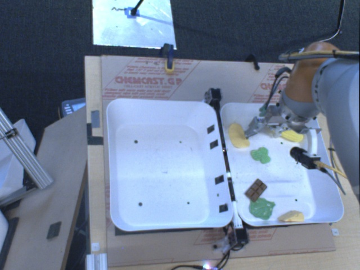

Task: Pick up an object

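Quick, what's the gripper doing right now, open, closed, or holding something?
Gripper: low in the right bin beside a yellow piece; open or closed cannot be told.

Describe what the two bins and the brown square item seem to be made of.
The bins look like thin moulded plastic, white and slightly glossy: rounded corners, soft sheen. The brown square item looks like matte plastic or rubber shaped as a chocolate bar, with a grid of segments; the material is uncertain at this size.

"CHEMCAST GP" on backing sheet (147,72)
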### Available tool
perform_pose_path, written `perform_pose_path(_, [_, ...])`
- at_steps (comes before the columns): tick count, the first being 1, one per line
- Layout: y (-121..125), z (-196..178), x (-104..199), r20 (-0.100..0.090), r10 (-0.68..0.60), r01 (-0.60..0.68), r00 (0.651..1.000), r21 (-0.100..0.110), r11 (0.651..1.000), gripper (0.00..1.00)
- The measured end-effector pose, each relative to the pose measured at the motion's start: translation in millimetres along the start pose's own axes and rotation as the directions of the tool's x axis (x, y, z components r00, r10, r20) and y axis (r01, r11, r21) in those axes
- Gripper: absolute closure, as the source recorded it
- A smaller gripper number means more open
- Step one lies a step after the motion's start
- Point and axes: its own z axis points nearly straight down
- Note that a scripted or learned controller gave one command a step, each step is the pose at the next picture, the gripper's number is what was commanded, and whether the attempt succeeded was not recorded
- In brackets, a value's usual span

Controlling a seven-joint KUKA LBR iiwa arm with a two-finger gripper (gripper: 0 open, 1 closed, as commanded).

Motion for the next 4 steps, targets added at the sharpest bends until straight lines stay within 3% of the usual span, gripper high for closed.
perform_pose_path(1, [-68, 1, -9, 0.0, 0.005, -0.005, 1.0, -0.003, 1.0, 0.0])
perform_pose_path(2, [-127, 2, 38, -0.003, 0.002, -0.002, 1.0, -0.002, 1.0, 0.0])
perform_pose_path(3, [-29, -1, 46, 0.002, -0.004, 0.004, 1.0, -0.018, 1.0, 0.0])
perform_pose_path(4, [20, -1, 51, 0.001, -0.002, 0.002, 1.0, -0.015, 1.0, 0.0])
